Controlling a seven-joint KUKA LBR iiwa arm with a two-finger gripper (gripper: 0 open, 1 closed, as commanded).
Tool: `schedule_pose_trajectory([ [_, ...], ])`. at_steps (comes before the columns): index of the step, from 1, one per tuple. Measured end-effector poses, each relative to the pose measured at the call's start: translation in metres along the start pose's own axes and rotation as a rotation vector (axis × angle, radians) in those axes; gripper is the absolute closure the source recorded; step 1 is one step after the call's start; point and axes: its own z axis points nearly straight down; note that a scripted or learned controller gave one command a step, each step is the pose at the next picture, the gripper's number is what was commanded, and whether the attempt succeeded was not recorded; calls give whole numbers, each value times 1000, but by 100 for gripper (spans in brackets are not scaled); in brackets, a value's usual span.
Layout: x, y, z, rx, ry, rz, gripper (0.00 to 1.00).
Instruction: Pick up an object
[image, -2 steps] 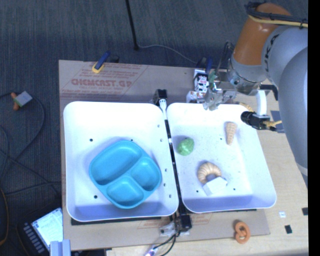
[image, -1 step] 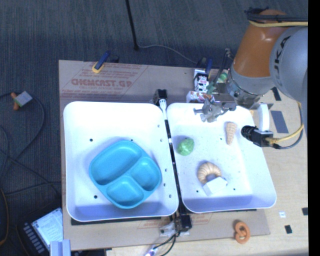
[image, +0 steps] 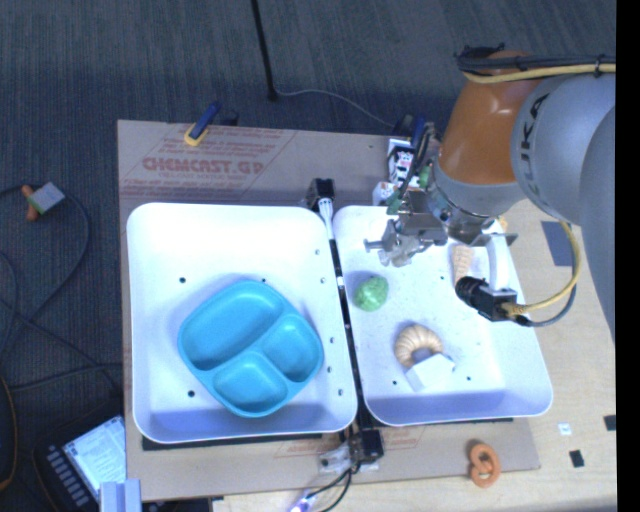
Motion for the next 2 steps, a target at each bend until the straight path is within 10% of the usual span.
schedule_pose_trajectory([
  [2,46,-91,-23,-1,1,-1,100],
])
